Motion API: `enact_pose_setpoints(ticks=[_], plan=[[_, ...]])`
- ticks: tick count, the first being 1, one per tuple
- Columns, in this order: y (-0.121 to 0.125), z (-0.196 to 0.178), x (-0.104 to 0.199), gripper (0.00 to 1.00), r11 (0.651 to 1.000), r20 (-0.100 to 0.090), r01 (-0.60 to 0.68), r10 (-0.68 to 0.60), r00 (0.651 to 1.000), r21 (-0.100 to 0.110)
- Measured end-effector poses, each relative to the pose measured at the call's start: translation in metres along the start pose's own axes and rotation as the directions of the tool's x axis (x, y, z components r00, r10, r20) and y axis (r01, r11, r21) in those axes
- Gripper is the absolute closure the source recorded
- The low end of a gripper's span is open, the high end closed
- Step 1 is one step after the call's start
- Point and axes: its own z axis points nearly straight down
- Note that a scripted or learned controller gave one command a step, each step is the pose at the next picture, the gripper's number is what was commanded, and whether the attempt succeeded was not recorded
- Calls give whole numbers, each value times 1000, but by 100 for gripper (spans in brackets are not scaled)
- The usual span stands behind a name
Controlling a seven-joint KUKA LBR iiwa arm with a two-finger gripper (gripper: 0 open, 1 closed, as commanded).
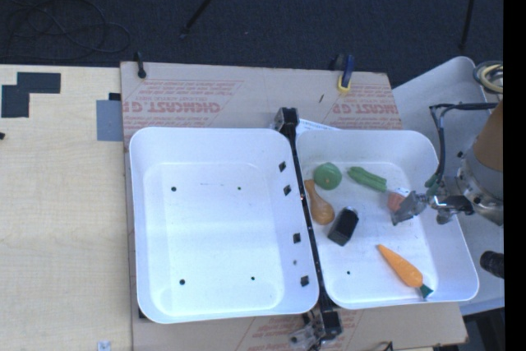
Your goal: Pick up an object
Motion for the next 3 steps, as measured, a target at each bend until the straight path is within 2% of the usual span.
enact_pose_setpoints(ticks=[1, 2, 3], plan=[[-25, 118, 12, 0, 1000, 0, -1, 1, 1000, -1], [-24, 104, 9, 100, 1000, -2, -7, 7, 1000, -1], [-23, 28, 64, 100, 1000, -2, 6, -6, 1000, -5]])
